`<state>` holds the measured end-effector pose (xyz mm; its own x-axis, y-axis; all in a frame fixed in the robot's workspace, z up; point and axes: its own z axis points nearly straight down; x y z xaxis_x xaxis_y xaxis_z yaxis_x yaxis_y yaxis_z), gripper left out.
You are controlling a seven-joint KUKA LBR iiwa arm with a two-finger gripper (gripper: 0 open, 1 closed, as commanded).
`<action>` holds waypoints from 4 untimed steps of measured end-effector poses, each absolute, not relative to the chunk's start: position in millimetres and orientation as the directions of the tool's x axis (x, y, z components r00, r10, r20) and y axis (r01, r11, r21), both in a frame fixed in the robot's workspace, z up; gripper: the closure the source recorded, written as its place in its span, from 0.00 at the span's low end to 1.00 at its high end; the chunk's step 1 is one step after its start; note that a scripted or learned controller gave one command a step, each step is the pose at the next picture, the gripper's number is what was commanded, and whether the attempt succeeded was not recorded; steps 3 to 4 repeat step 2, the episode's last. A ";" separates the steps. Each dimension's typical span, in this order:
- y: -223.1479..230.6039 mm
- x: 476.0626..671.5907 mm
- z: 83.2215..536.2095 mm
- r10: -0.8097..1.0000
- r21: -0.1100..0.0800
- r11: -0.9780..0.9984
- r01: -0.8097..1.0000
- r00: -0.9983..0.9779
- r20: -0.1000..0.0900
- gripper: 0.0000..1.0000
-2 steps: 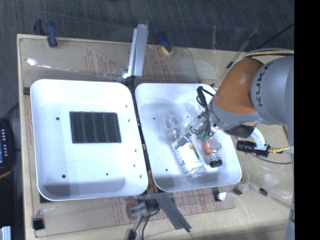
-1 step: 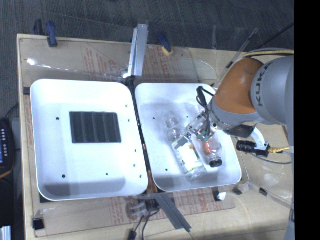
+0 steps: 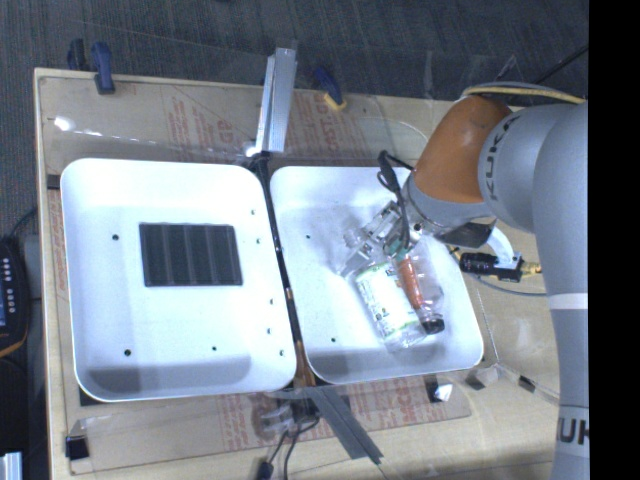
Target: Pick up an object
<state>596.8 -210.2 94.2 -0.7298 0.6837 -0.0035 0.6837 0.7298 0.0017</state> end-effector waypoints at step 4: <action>-143.2 614.9 178.9 0.657 0.001 0.754 0.657 -0.754 -0.001 1.00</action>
